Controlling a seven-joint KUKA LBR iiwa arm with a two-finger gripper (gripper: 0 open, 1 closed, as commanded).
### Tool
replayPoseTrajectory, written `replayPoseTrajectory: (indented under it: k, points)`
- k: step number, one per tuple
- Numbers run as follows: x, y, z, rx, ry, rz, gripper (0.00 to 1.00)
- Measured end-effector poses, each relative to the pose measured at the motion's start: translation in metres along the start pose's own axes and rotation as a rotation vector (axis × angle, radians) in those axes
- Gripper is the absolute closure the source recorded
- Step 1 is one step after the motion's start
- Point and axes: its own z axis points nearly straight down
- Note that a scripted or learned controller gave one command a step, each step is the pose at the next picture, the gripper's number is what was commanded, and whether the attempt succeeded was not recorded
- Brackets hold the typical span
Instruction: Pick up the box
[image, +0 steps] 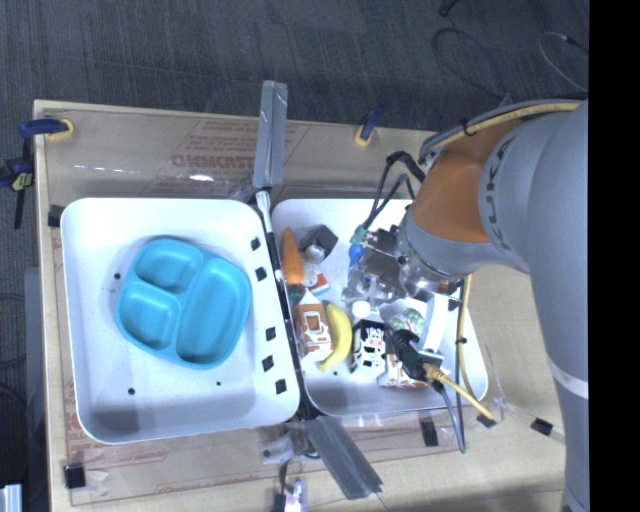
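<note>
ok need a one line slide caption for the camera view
KUKA arm reaching into the cluttered right bin beside a banana, while a blue divided plate sits in the left bin.

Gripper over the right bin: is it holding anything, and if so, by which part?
Cannot be told: the gripper sits low among the right white bin's clutter, its grip hidden.

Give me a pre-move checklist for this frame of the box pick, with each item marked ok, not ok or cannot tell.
1. Box visible in the right bin, beside the banana: ok.
2. Gripper over the right bin: ok.
3. Gripper over the box itself: not ok, it sits right of it.
4. Finger state: cannot tell.
5. Box free of neighbours: not ok, banana and carrot crowd it.
6. Left bin with blue tray out of the arm's way: ok.
</note>
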Motion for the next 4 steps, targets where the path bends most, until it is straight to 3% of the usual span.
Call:
replayPoseTrajectory:
  k: [1, 2, 3, 4]
  points:
    - [0.056, -0.058, 0.012, 0.003, -0.002, 0.046, 1.00]
    - [0.017, -0.041, -0.039, 0.001, 0.000, 0.066, 1.00]
    - [0.045, -0.052, -0.018, 0.002, -0.001, 0.200, 1.00]
    - [0.064, -0.061, 0.009, 0.003, -0.002, 0.249, 1.00]
